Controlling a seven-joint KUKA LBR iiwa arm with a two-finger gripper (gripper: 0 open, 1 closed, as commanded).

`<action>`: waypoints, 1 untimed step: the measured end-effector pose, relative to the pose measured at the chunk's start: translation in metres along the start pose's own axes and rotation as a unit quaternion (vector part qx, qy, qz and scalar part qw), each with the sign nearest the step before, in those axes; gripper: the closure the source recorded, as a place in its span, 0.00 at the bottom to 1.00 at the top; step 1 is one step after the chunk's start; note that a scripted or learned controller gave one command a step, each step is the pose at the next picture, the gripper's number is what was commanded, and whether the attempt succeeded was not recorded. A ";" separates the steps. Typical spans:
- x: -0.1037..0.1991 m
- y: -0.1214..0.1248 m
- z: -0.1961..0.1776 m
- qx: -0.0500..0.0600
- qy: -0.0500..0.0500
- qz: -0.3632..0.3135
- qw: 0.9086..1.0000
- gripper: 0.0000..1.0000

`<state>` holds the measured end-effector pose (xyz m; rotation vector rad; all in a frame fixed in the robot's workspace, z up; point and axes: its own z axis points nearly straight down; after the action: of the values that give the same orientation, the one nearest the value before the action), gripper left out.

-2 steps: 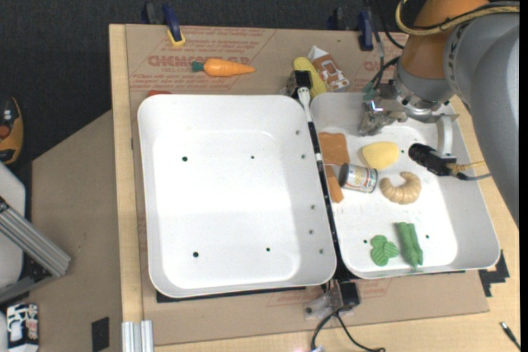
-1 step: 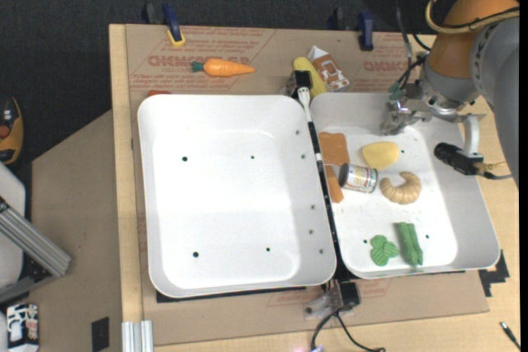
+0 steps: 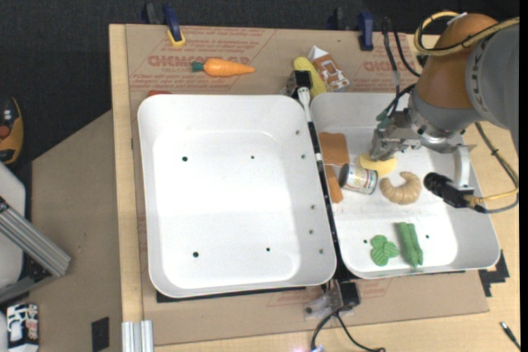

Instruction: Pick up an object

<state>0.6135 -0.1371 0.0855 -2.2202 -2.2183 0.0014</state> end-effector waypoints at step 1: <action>0.037 0.033 0.000 -0.004 -0.001 -0.002 1.000 1.00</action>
<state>0.6463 -0.1004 0.0850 -2.2200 -2.2280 -0.0037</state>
